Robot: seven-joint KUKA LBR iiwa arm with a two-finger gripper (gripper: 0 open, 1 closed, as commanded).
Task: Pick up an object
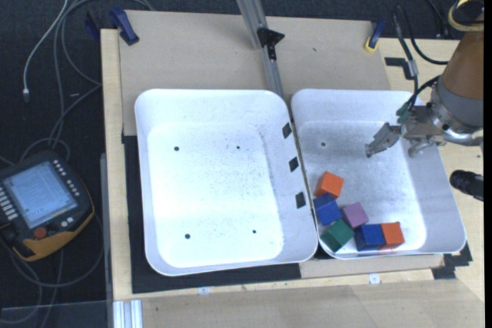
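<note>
The left bin [211, 180] lies bare beside the right bin [430, 188]. Blocks [350, 219] crowd the right bin's near-left corner, against its front wall. Up-right of them, over open floor, the gripper [400, 140] hangs with fingers spread, holding nothing.

Arm [466, 81] cut off at right edge. Green block [335, 234] partly hidden behind bin rim [317, 230]. Counter [231, 42] bottom cropped.

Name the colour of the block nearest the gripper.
Orange block, seen in the camera view, below the gripper.
</note>
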